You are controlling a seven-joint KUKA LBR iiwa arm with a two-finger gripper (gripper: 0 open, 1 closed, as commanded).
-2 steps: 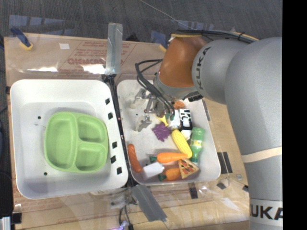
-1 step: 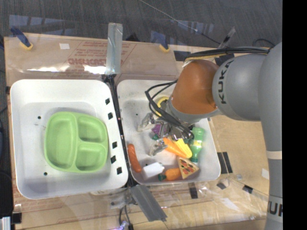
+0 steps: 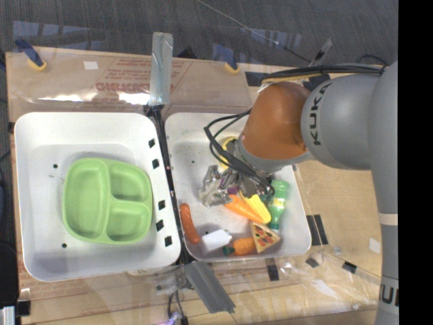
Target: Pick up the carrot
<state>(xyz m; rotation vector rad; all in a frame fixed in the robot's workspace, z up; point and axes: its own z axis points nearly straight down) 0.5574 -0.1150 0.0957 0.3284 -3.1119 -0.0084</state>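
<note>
Two bins; the work is in the right bin (image 3: 298, 181). The gripper (image 3: 218, 187) is low over its middle. Whether it is apart or together: cannot tell, since the wrist and cables crowd it. Nothing is seen held.

The carrot (image 3: 237, 207), taken to be the orange tapered piece, lies just beside the gripper at about 4 o'clock. Its long axis runs roughly 10 to 4, narrow tip toward the gripper and thick end touching the corn (image 3: 259, 210). The bottle (image 3: 278, 202) is just past the corn at 3 o'clock.

Judgement: the next move is a short shift toward 4 o'clock, closing across the axis, along 1 to 7. The corn is pressed against the carrot and may be caught with it.

An orange piece (image 3: 243, 247) at the front wall could be confused with the target.
</note>
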